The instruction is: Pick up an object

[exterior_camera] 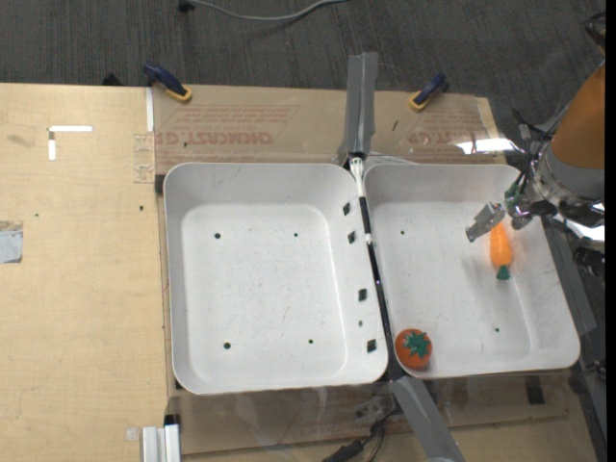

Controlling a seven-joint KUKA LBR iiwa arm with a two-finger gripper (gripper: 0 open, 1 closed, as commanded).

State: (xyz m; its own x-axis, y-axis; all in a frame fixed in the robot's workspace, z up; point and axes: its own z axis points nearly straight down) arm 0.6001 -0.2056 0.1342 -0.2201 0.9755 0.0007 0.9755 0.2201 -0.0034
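1. The table [77, 258] fills the left and middle of the frame, bearing two white bins side by side.
2. The left bin [178, 258] sits at centre; the right bin [549, 354] holds both objects.
3. The arm [582, 133] enters from the upper right edge, its orange band above the grey wrist.
4. The gripper [496, 221] hangs over the upper right part of the right bin, pointing left and down.
5. The carrot [500, 248], orange with a green tip, lies just below the gripper, touching or nearly touching it. Its long axis runs roughly up and down the frame, green end lowest. Whether it rests on the bin floor or is lifted, I cannot tell.
6. The tomato [414, 348], red with a green top, sits in the lower left corner of the right bin, well apart from the gripper.
7. How the jaws stand I cannot tell: the view is too small and blurred there. Judging by nearness, the carrot looks the likelier target.
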